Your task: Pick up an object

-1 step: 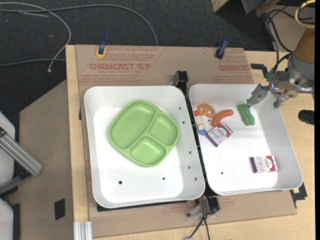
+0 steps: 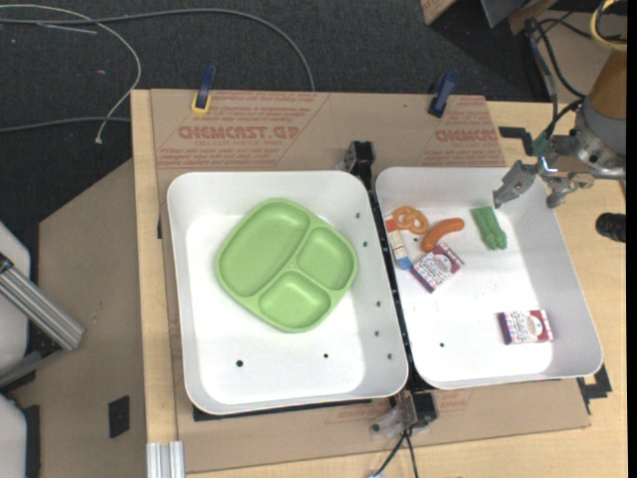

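Observation:
My gripper (image 2: 533, 188) hovers at the far right corner of the right bin (image 2: 567, 297), open with its two fingers spread and nothing between them. Just left of it lies a green block (image 2: 489, 227). Further left in the same bin are an orange sausage-shaped toy (image 2: 442, 231), an orange pretzel-like ring (image 2: 407, 219), a small blue-and-white tube (image 2: 400, 252) and a purple-and-white packet (image 2: 436, 268). Another purple packet (image 2: 525, 327) lies near the bin's front right.
The left bin (image 2: 199, 357) holds a green divided plate (image 2: 287, 264). A black clamp (image 2: 359, 155) sits between the bins at the back, and blue clips (image 2: 443, 95) pin the cardboard base. Cables trail at the front edge.

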`<state>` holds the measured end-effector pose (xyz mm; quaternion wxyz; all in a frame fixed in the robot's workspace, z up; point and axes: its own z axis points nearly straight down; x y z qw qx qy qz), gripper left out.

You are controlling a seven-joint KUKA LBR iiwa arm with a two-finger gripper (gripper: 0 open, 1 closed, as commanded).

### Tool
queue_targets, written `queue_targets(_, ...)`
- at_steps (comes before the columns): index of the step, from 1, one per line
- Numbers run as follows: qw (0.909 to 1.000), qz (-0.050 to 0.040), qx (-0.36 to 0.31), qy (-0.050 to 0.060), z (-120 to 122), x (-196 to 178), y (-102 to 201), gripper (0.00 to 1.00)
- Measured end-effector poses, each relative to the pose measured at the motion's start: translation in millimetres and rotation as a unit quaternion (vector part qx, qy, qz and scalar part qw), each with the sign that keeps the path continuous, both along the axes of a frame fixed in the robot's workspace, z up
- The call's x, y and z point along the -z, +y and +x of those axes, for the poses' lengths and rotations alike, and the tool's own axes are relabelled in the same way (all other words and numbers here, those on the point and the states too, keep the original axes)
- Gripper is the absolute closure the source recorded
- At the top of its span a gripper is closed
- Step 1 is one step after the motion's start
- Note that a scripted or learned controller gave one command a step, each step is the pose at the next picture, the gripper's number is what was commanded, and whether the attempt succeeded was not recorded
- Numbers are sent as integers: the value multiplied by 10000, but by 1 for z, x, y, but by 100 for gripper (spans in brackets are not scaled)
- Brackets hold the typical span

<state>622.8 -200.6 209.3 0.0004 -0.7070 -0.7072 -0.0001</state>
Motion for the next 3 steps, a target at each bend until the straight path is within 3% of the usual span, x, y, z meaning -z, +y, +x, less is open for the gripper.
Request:
queue_targets(2, 10000, 7, 3, 26, -15, 111, -5, 0)
queue_targets(3, 10000, 4, -2, 16, -15, 125, -5, 0)
